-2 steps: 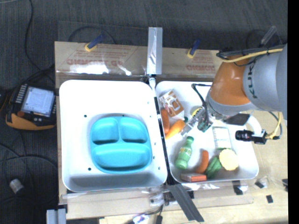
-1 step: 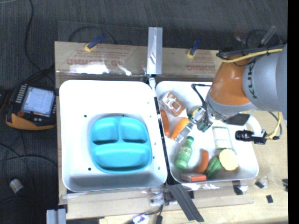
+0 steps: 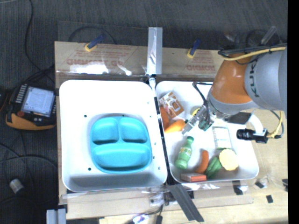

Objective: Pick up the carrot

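Down at about six o'clock from the gripper (image 3: 194, 125) lies the carrot (image 3: 203, 160), apart from it; its grip state is unreadable.

You see two white bins (image 3: 107, 90) of smooth, slightly glossy plastic; the left one holds a glossy light-blue plastic tray (image 3: 121, 143). The carrot (image 3: 203, 159) looks like smooth orange plastic, and the green bottle (image 3: 184, 154) beside it has a shiny plastic sheen. The arm (image 3: 254, 85) shows a glossy orange band and smooth matt grey casing. Behind the bins lies matt brown cardboard (image 3: 103, 57) under a crinkled clear film. The floor is rough dark carpet (image 3: 28, 181).
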`<state>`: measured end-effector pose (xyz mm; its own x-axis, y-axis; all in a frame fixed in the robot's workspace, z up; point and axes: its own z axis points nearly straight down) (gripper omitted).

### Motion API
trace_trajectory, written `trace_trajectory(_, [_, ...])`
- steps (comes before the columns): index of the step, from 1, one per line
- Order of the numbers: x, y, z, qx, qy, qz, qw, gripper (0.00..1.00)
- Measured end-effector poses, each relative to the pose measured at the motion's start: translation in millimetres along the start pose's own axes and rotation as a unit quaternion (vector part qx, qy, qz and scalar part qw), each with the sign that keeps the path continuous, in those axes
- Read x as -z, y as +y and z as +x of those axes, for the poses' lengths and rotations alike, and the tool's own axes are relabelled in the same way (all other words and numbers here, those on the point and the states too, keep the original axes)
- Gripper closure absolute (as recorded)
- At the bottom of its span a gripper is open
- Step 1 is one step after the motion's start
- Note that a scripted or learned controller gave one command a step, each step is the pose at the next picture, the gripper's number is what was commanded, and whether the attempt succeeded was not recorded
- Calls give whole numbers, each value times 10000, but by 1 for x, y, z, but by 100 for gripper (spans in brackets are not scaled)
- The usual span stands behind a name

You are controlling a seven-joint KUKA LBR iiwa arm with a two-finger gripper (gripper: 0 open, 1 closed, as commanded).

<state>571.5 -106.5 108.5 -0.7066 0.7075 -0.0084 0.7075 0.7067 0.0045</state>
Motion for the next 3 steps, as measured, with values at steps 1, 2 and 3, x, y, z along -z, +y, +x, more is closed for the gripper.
trace_trajectory(1, [-16, -5, 11, -1330, -1, -14, 9911, 100])
trace_trajectory(2, [-16, -60, 50, -3091, -18, -61, 9510, 100])
trace_trajectory(3, [-18, -61, 51, -3091, -7, -39, 9510, 0])
